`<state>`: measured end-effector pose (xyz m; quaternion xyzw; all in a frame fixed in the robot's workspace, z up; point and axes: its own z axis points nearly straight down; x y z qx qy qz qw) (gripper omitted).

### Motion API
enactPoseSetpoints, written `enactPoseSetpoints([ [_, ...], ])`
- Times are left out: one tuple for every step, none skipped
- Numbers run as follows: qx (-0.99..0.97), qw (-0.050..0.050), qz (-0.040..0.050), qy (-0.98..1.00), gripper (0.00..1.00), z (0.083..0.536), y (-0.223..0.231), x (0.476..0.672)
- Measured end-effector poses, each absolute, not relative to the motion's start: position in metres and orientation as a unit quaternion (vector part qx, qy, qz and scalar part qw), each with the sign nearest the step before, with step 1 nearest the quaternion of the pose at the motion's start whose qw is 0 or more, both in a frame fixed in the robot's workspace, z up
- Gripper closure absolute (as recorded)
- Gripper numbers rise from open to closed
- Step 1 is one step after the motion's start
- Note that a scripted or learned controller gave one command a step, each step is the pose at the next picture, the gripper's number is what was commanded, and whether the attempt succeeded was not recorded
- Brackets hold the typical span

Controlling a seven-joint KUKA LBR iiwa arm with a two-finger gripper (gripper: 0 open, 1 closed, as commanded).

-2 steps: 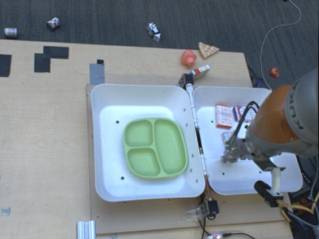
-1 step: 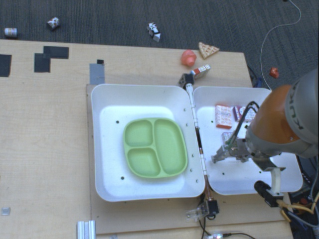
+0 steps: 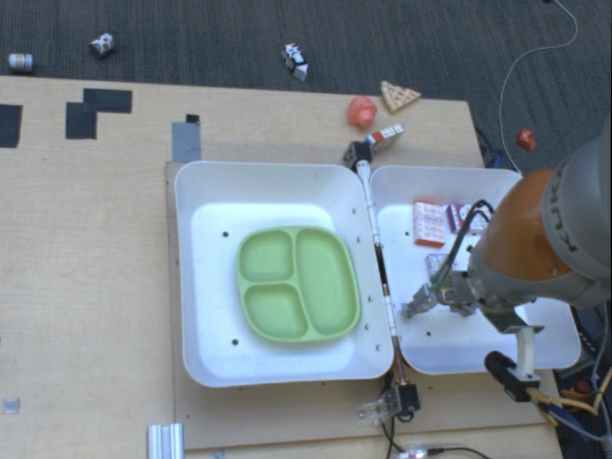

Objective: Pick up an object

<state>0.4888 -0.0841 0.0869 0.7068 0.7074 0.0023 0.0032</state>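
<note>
My gripper [image 3: 422, 304] reaches low into the right bin [image 3: 421, 352], near its left wall and front half. The grey arm with its orange band [image 3: 521, 237] covers the bin's right side. A red and white packet [image 3: 430, 224] lies flat at the back of this bin, apart from the gripper. Beside the packet, partly under a black cable, lies a second small packet [image 3: 459, 215]. A small greenish item [image 3: 439, 270] shows just behind the gripper; I cannot tell what it is or whether the gripper touches it.
A green three-part plate [image 3: 298, 283] lies in the left bin [image 3: 206, 256]. Behind the bins on the bench are a red ball [image 3: 361, 111], a toy pizza slice [image 3: 400, 95] and a small red-tipped tube [image 3: 386, 135]. Small bits lie on the dark floor beyond.
</note>
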Motion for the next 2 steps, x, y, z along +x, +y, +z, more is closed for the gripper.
enactPoseSetpoints([
  [0.705,0.005,0.0043,0.709,1.00,0.0983,-0.0837,0.4910],
  [0.706,0.005,0.0043,0.709,0.00,0.0982,-0.0837,0.4909],
])
